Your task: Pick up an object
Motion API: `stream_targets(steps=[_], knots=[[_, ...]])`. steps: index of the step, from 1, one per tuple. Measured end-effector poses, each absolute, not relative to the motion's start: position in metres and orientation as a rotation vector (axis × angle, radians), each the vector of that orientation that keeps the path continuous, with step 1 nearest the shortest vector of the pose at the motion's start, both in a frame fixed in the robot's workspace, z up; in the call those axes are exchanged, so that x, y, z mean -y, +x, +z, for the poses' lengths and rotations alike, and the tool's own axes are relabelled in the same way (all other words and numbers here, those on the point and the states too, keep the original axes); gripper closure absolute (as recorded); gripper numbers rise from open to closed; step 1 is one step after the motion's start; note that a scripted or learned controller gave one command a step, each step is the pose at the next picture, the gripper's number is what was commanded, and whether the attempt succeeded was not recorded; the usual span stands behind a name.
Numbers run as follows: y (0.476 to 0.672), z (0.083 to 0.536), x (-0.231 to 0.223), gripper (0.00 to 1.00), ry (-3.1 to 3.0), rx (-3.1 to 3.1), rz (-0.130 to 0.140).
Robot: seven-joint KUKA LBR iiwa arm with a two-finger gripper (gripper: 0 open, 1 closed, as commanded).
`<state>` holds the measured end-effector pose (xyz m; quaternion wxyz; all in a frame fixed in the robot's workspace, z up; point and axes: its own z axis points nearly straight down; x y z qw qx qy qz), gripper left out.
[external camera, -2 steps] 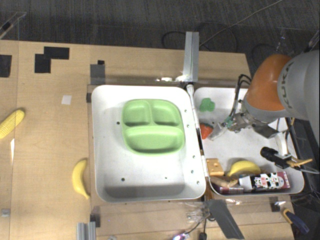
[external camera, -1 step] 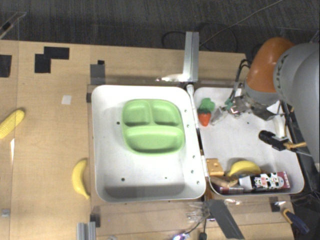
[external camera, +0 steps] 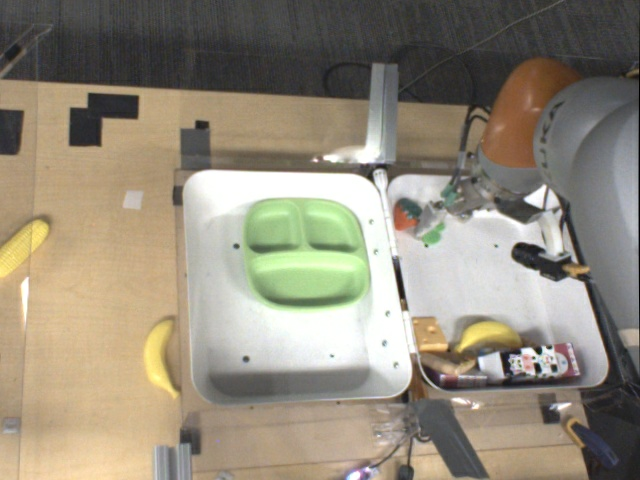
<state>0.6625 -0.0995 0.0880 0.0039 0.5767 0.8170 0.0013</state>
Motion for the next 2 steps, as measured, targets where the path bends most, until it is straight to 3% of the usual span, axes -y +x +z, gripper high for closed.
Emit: stream_targets(steps=[1,2], knots=[[0.664,0.099,0.097,1.0,1.797,-2.565,0.01],[0.669,0.185,0.035,1.0,2.074,-2.357,0.002]])
